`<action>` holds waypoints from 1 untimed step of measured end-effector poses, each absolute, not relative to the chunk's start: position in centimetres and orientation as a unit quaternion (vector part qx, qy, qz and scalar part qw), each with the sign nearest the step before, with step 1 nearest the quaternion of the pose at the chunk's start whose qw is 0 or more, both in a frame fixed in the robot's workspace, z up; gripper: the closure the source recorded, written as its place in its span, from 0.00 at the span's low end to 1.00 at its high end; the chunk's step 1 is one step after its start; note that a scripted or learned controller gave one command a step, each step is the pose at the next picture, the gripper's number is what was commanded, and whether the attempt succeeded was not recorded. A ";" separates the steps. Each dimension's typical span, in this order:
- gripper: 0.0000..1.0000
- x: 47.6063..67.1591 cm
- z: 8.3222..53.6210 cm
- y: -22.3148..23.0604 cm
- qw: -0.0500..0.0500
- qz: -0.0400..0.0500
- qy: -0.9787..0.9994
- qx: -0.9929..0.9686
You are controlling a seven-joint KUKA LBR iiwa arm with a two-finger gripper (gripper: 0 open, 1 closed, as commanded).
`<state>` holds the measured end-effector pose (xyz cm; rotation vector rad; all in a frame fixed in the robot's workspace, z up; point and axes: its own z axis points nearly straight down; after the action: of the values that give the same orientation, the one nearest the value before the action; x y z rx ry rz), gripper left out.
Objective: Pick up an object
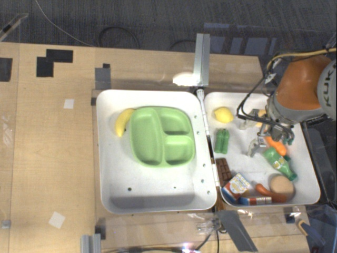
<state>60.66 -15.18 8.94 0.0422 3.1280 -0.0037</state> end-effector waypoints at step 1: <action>0.00 56.1 9.0 -15.6 0.008 -0.001 1.000 0.016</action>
<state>56.07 -15.61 9.03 0.0490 3.1262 -0.0038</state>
